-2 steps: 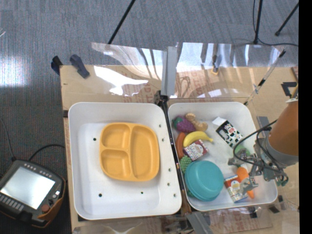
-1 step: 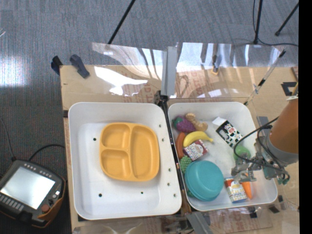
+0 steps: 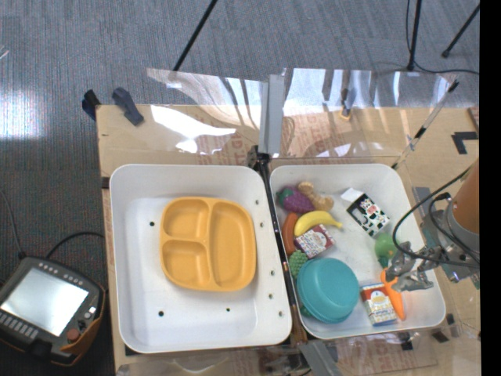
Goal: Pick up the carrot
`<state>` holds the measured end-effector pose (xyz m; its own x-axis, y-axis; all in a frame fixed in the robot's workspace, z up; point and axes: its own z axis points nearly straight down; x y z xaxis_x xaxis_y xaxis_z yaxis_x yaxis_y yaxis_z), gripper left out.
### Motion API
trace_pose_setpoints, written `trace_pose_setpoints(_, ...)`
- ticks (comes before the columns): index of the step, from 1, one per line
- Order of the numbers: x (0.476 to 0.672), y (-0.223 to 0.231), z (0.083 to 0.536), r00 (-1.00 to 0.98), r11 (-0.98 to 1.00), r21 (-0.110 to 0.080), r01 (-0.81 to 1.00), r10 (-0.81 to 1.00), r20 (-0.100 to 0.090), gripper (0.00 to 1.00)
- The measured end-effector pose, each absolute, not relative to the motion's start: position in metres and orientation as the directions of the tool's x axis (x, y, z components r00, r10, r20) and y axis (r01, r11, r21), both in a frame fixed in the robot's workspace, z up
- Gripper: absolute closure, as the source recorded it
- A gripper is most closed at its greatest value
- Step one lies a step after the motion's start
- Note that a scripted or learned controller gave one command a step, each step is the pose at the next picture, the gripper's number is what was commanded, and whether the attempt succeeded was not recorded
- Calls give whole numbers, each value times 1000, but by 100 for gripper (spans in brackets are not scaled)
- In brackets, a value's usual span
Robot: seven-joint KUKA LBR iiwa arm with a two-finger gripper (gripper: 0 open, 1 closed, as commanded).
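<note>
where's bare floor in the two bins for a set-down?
Left bin: bare strips all round the yellow divided plate, widest below it. Right bin: small bare patch among milk carton, banana and teal bowl. Crowded along its left wall and its lower right, where the gripper sits over the carrot.

Tray (image 3: pixel 208 244) in left bin (image 3: pixel 133 202) (bowl (image 3: pixel 327 289) right).

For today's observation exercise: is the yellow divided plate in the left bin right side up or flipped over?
Right side up. The yellow divided plate lies flat on the left bin floor, its three compartments open upward with raised ridges between them.
</note>
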<state>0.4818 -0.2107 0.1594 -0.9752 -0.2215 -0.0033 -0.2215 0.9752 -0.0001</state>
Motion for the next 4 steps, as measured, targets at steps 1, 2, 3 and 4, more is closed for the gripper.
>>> trace_pose_setpoints(1,524,-211,291,-951,951,-9,-309,-309,-14,100)
trace_pose_setpoints(2,544,-211,452,-916,916,-8,-400,-400,-12,100)
trace_pose_setpoints(3,566,-209,305,-709,709,9,-705,-705,-1,100)
trace_pose_setpoints(4,532,-212,464,-555,555,-13,-832,-832,-6,100)
